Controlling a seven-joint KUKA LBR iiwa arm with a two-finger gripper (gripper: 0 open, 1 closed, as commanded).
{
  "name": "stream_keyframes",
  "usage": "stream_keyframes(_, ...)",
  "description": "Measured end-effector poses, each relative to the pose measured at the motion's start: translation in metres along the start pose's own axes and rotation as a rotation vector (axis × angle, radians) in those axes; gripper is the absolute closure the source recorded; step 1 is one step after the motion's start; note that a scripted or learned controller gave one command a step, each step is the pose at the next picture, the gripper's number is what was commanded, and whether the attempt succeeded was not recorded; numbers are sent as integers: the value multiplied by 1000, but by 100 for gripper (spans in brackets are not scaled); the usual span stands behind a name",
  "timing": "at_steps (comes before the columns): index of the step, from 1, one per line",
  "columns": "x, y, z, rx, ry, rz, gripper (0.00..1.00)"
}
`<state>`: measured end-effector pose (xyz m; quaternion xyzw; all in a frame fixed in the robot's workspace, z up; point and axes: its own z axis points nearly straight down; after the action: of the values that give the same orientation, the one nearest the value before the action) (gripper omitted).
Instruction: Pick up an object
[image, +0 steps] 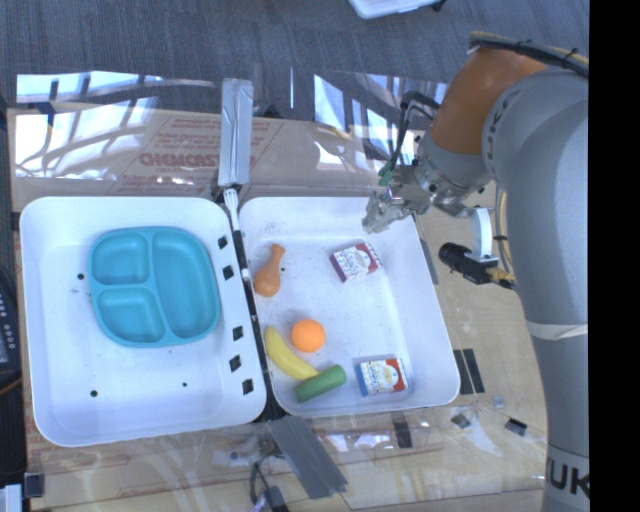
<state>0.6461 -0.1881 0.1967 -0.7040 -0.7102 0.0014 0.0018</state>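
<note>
The right bin (425, 300) holds several objects: a red-and-white carton (355, 262), an orange drumstick-shaped toy (269, 272), an orange ball (308, 335), a yellow banana (288, 355), a green cucumber (320, 383) and a small red-and-blue box (380, 376). My gripper (380, 213) hangs over the bin's far right corner, up and to the right of the red-and-white carton. Nothing shows between its fingers.
The left bin (50, 330) carries a blue sectioned plate (155, 285). A row of black clips (238, 300) runs along the seam between the bins. Cardboard and clear plastic film lie behind both bins. The grey arm (540, 200) fills the right side.
</note>
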Motion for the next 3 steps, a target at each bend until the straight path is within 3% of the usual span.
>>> stream_keyframes(1, 2, -32, 91, -11, -2, -24, 0)
stream_keyframes(2, 19, -47, 93, -21, -8, -199, 0)
stream_keyframes(3, -12, -18, 36, -5, -2, -140, 0)
